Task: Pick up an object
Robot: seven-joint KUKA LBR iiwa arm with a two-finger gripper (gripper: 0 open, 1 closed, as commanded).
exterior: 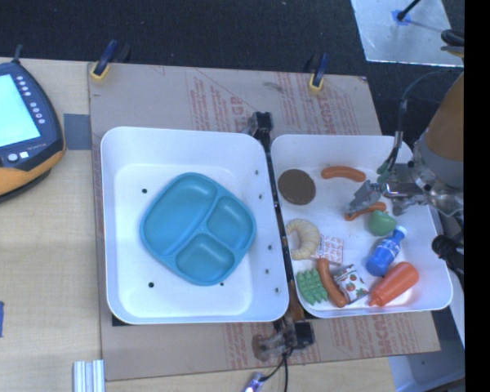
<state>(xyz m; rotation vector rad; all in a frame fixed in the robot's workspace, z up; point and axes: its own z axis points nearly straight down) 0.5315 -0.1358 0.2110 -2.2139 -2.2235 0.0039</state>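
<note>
The arm (443, 129) was cut off at the 3 o'clock edge; the gripper (367, 196) partly hid an orange piece (366, 212) beneath it.
</note>
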